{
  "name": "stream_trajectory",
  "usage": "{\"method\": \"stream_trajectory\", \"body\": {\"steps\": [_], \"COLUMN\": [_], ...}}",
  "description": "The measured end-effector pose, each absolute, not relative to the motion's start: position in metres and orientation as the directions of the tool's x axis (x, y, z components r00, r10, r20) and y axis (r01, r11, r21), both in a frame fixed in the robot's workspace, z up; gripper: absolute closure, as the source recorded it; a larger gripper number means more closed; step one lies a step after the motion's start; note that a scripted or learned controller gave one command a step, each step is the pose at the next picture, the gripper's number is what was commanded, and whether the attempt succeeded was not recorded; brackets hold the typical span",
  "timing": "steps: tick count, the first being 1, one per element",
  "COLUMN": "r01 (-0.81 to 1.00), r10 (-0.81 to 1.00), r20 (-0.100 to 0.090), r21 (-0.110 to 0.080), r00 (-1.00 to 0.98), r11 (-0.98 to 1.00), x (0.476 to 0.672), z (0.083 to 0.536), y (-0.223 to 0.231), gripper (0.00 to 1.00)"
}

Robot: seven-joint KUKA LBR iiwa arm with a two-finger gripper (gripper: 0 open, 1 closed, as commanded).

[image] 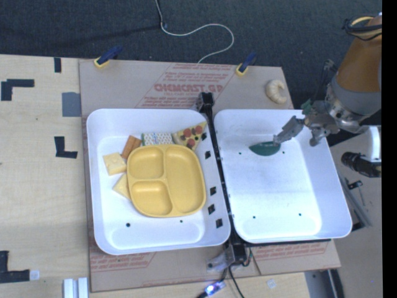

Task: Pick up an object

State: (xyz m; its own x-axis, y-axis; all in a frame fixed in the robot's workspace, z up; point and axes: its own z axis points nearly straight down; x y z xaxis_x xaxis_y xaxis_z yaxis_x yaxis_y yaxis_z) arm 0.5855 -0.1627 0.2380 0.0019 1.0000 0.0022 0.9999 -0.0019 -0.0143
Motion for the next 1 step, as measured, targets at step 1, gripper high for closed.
{"method": "stream_trajectory", "body": {"steps": [1], "r01": [1.000], "r10": [1.000], "r20": [0.000], "r21": [-0.002], "r00": [-0.001], "r11": [0.001], "x": [0.5880], "z": [0.2456], "y": [-0.1625], "gripper": [0.00]}}
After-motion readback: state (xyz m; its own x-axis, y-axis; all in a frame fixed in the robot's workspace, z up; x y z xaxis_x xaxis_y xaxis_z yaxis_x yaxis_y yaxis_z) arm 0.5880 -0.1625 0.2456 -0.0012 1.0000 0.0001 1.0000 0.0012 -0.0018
